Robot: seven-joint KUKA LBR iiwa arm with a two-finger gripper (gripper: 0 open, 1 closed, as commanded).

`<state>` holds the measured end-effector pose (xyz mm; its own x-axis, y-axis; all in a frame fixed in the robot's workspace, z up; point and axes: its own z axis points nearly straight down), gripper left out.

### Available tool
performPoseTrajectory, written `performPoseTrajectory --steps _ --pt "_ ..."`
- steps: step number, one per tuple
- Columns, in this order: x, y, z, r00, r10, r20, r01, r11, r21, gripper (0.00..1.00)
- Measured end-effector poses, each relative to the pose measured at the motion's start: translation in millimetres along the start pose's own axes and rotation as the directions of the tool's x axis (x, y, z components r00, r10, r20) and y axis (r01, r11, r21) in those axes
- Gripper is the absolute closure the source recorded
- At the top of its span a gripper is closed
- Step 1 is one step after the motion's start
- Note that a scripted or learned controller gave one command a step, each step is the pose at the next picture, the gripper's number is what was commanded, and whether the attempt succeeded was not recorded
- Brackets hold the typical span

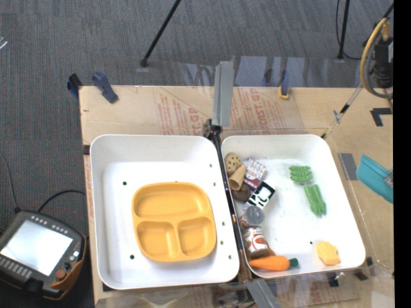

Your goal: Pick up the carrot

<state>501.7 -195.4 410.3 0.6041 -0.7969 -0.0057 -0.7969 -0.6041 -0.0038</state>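
A single camera is hanging fixed above the bench and looking down at a slant, tilted toward the far side of the room. It is sitting far enough back to be taking in both shallow white plastic bins whole, the left bin [106, 172] and the right bin [334, 172], lying side by side low in the frame. The brown cardboard-covered bench top [160, 111] is running behind them. Past it, along the top of the frame, the grey carpeted floor [77, 31] is showing. At the lower left corner the view is reaching over the bench edge.
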Motion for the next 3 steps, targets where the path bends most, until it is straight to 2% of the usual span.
performPoseTrajectory --steps 1,2,3 --pt "-4.1 5.5 123.9 0.926 -0.377 0.013 0.377 0.926 -0.002 1.00" --pt "14.4 3.0 34.8 0.810 -0.586 0.001 0.586 0.810 0.000 1.00" --pt "17.4 -1.8 -68.2 0.748 -0.664 -0.006 0.664 0.748 0.000 1.00"
